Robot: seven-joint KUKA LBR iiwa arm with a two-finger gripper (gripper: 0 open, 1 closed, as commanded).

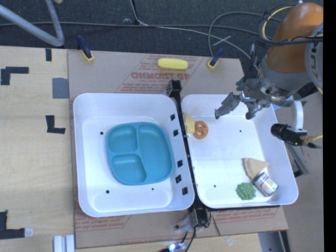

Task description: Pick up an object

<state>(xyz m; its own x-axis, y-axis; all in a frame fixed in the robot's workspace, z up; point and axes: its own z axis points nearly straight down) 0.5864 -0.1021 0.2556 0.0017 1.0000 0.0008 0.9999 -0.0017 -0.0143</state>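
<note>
At the near edge of the bench (37, 193), two shallow white bins sit side by side on a sheet of brown cardboard (142, 75). In the near right corner of the right bin (220, 156) lies a small cluster of things: a green bumpy ball (245, 191) closest to the near wall, a small silver can (265, 184) on its side just beside it toward the right wall, and a tan wedge (254, 166) touching the can on its far side. Farther back, against the left wall of that bin, a brown pretzel-shaped piece (200, 129) lies touching a small yellow piece (189, 123).

The left bin (89, 140) holds a blue divided plate (140, 153) with three compartments, lying flat near the middle of the floor, a little toward the right wall.

The gripper (235, 109) hangs over the far part of the right bin, near its far edge, well apart from the cluster in the near right corner and to the right of the pretzel. Its two dark fingers stand spread apart, one reaching down to the left and the other to the right, with nothing between them. The grey arm (294, 41) with its orange band rises behind it at the far right.

Beyond the bins, on the cardboard near its far edge, lies a yellow banana-shaped object (172, 63), with a blue and yellow clamp (84, 49) at the far left corner of the cardboard and another (215, 59) toward the far right.
</note>
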